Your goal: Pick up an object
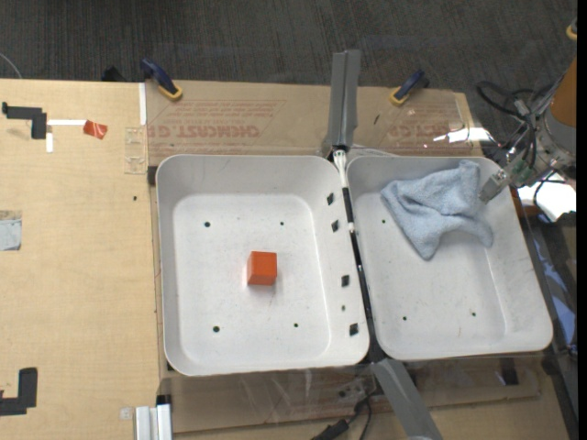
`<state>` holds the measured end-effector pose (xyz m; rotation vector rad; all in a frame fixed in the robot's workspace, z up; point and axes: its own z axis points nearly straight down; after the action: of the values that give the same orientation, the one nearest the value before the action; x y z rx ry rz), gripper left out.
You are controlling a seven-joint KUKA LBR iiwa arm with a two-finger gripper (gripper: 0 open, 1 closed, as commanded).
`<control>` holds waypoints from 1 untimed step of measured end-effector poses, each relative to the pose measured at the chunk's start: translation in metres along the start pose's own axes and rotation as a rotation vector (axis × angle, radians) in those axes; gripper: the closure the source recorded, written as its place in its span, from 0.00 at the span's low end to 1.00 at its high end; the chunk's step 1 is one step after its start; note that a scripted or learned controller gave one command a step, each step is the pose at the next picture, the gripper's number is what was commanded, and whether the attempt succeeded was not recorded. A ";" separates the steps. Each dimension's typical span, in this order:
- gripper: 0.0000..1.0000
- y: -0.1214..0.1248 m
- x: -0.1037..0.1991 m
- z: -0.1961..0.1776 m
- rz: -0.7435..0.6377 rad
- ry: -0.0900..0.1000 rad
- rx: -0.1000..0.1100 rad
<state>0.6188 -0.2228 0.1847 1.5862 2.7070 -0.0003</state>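
White plastic makes up two shallow bins sitting side by side on the table (73, 273), whose top is pale wood on the left and brown cardboard behind the bins. An orange block (262, 269) rests flat near the middle of the left bin (183, 337), well apart from every wall. A crumpled grey-blue cloth (431, 211) lies in the back part of the right bin (514, 328), bunched up with one flap trailing toward the centre of the floor. The arm comes in from the right edge, and its claw (496, 185) sits at the cloth's right back corner, touching or just over the fabric; whether its tips are spread or closed cannot be told, since they are small and blurred against the cloth. Two clamps, a blue and yellow one (161, 79) at the left and another (408, 86) at the right, grip the back edge of the cardboard. A small red tag (94, 129) lies on the wood at far left.
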 end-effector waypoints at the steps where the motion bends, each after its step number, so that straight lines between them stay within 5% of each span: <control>1: 1.00 -0.017 0.010 -0.008 -0.247 0.001 0.000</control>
<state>0.5994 -0.2223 0.1931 1.2414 2.8829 -0.0006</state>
